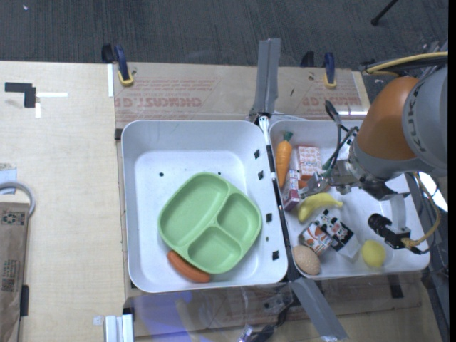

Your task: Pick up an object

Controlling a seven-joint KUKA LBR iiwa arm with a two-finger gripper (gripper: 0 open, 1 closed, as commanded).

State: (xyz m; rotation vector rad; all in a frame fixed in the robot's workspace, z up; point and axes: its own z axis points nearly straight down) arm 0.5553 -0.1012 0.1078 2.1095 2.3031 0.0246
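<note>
Banana (319, 205) lies left-right in the right bin (410, 262), under the gripper (322, 182).

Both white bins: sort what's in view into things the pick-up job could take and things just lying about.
For the job:
- yellow banana
- orange carrot
- yellow lemon
- small printed carton
- black-and-white printed packet
- tan round bun
- gripper, above the banana

Lying about:
- green divided plastic plate
- orange sausage-shaped toy tucked under it
- brown paper bag on the bench
</note>
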